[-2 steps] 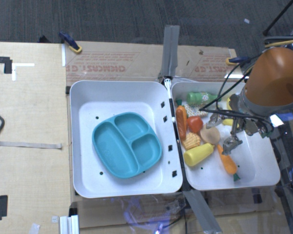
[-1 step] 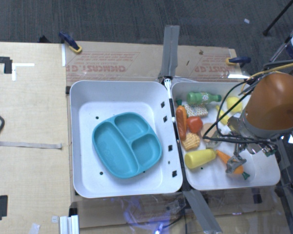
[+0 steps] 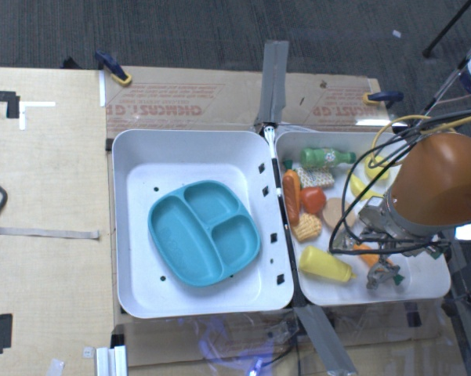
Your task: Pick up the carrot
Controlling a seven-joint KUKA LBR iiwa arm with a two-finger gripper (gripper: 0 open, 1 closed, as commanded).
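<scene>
The left bin [image 3: 125,210] holds a blue divided tray [image 3: 204,232], lying tilted in the middle of its floor. The right bin [image 3: 423,288] is crowded. A green bottle [image 3: 326,157] lies along its top edge. Below it, by the left wall, are the carrot [image 3: 291,195], a red piece [image 3: 313,200] just beside it and a corn cob [image 3: 306,227]. A yellow piece [image 3: 325,264] lies near the bottom of the bin. My gripper [image 3: 384,272] hangs low in the lower right of that bin, well apart from the carrot. Something orange shows beside it, though I cannot tell whether I am grasping anything.
</scene>
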